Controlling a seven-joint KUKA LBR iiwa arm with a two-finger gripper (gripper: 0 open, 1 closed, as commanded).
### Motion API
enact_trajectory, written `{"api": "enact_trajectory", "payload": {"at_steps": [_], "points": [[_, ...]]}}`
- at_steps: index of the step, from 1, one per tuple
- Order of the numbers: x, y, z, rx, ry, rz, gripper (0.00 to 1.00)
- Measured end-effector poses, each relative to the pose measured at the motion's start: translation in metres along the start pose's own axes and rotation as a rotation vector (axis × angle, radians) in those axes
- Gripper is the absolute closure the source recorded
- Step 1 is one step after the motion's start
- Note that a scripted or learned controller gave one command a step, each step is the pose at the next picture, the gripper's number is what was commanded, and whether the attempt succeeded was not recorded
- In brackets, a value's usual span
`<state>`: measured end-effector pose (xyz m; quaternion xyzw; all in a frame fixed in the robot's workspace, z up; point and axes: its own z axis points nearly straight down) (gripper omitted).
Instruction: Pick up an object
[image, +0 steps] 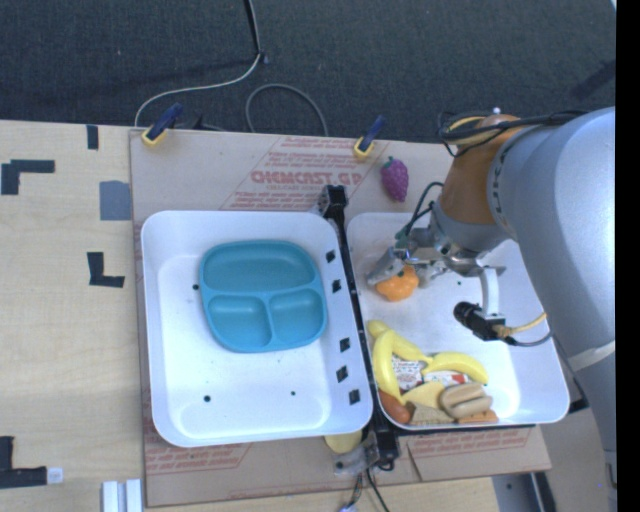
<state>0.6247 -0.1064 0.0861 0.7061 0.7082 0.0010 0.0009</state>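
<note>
The grey arm (560, 230) enters from the right edge of the frame, its orange band (470, 190) sitting above the upper part of the right bin (530, 395). Below the band the gripper (398, 272) reaches down and left to a small orange object (397, 288) lying in the upper left part of that bin, near the divider between the two bins. The metal fingers (385, 268) lie right against the top of the orange object — whether they are clamped on it or spread apart, I cannot tell from this angle.

In the lower part of the right bin lies a heap of toy food, with a yellow banana (425, 358) on top. The left bin (165, 330) holds a blue divided plate (263, 295) near its centre. A purple bunch of grapes (395, 178) rests on the cardboard sheet above the right bin, outside both bins.
</note>
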Motion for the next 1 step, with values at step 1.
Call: {"api": "enact_trajectory", "payload": {"at_steps": [1], "points": [[0.0005, -0.0013, -0.0099, -0.001, -0.002, 0.000, 1.00]]}}
